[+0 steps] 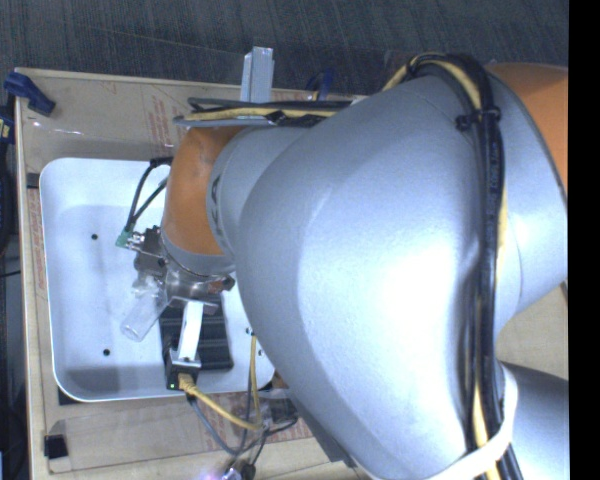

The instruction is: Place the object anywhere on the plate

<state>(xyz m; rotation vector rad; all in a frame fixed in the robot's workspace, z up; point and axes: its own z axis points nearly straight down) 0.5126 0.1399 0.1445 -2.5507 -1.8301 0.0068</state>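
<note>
Huge grey arm [380, 258] filling the right, reaching in and bending down over the left white bin [65, 268], orange band [195, 198] just above the wrist. Pincer [145, 313] low over the bin floor, likely dropped there to work close to the surface. Something clear and glassy at its tip, perhaps the object, perhaps part of the pincer; cannot tell which, nor whether open or closed. Plate hidden, presumably under the arm. Wooden worktop [100, 98] framing the bin, cables [220, 408] trailing below.
</note>
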